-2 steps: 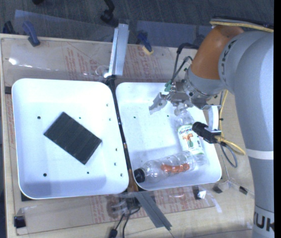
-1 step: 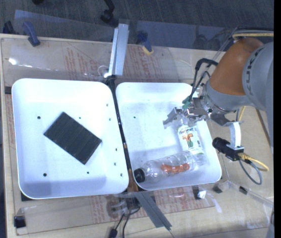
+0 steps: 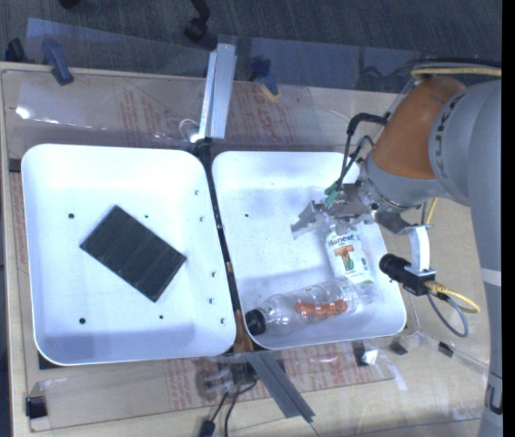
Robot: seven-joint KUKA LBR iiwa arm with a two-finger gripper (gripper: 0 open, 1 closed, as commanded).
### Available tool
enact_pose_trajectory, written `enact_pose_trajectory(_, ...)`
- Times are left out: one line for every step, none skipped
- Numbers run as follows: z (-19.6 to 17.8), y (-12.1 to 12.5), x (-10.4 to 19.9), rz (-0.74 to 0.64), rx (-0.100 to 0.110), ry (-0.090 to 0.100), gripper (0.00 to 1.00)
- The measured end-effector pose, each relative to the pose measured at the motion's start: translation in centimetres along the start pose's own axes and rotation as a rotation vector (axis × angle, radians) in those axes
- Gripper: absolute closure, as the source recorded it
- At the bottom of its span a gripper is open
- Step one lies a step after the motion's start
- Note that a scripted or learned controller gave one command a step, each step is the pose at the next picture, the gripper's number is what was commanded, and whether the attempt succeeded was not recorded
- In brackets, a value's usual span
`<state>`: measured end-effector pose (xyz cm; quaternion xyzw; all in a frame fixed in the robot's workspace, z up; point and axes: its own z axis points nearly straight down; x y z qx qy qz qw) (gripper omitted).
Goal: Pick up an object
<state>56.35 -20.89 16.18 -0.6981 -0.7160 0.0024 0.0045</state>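
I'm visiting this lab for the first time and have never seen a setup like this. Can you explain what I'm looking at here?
A single camera above a bench looks down at a slant. The grey and orange thing on the right is a robot arm; its gripper hangs over the right bin. That bin holds a white bottle with a green label, just under the gripper, and a clear plastic bottle lying on its side near the front edge. The left bin holds a dark flat rectangle. Whether the gripper grasps anything is unclear.
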Motion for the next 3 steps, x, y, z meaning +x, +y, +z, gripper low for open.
enact_pose_trajectory(0.6, 1.0, 0.0, -0.189, -0.005, -0.002, 0.00)
enact_pose_trajectory(0.0, 0.9, 0.0, -0.226, -0.005, -0.003, 0.00)
enact_pose_trajectory(3.9, 0.6, 0.0, -0.247, -0.003, -0.001, 0.00)
